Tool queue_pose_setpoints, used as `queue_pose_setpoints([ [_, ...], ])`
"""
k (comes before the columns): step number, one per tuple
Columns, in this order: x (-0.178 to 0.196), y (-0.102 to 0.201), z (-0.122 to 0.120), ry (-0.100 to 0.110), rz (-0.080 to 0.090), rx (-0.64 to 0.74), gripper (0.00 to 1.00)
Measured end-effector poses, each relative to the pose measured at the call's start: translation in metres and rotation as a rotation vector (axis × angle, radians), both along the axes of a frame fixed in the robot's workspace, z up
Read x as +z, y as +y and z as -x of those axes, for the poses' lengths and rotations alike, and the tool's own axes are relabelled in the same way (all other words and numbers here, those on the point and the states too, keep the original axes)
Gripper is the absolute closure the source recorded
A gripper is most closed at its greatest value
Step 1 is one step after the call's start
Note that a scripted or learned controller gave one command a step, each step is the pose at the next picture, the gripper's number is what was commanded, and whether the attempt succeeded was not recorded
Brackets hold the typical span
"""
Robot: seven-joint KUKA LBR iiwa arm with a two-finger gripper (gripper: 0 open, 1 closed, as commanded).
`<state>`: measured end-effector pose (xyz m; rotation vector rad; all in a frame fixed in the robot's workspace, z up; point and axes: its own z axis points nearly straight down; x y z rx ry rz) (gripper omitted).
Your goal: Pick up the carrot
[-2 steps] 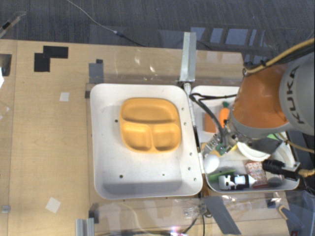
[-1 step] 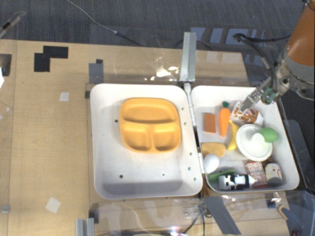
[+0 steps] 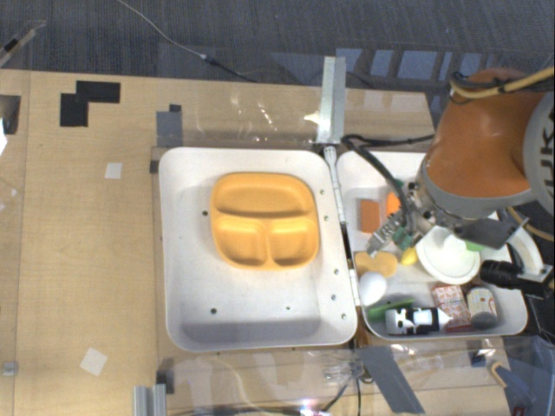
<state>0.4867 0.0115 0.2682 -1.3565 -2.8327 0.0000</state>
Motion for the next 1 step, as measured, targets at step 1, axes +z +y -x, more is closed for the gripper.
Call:
queue_pose_setpoints([
  [1,-0.0417,-0.0568,-0.0157,-0.002,0.002,0.027,1.00],
])
